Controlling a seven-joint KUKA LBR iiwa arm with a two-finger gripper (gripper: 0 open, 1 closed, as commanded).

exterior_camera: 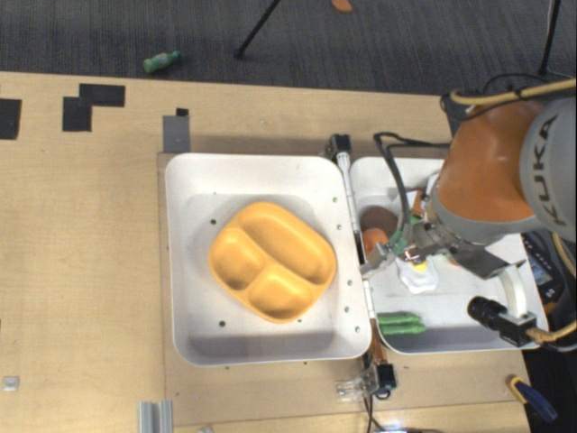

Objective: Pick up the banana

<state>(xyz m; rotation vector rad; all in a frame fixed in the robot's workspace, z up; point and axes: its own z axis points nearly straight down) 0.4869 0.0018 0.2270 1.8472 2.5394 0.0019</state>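
Wooden bench, two white bins: the arm's gripper (407, 253) hovers low in the right bin (451, 327); its grip cannot be told. No banana is clearly identifiable; locate it before descending.

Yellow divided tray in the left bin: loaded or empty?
Empty. All three compartments of the yellow tray show bare yellow surface; it lies flat in the left bin.
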